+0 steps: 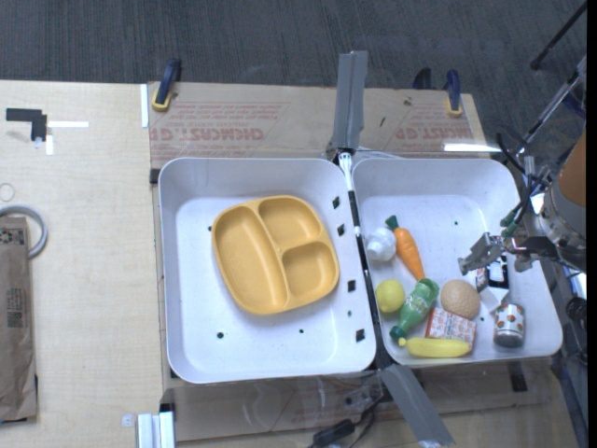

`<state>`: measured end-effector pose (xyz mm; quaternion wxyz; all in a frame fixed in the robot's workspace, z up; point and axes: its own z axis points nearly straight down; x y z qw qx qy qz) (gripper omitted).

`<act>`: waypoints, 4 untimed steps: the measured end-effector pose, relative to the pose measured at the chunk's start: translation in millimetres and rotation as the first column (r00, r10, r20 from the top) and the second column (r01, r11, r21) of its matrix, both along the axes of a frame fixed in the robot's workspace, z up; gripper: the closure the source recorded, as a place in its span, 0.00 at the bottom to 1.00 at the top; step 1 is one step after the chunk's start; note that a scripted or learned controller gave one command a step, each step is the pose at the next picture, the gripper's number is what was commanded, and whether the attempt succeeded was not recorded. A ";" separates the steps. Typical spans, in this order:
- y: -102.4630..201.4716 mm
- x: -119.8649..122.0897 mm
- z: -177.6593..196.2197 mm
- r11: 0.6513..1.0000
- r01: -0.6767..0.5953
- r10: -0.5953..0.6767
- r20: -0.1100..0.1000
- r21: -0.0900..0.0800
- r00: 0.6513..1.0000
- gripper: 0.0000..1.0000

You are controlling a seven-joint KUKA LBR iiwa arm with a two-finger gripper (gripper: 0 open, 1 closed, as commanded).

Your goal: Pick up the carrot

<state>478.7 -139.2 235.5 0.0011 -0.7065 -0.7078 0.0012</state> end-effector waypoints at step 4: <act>77.8 142.9 -22.9 0.949 -0.314 0.314 0.003 -0.002 0.949 1.00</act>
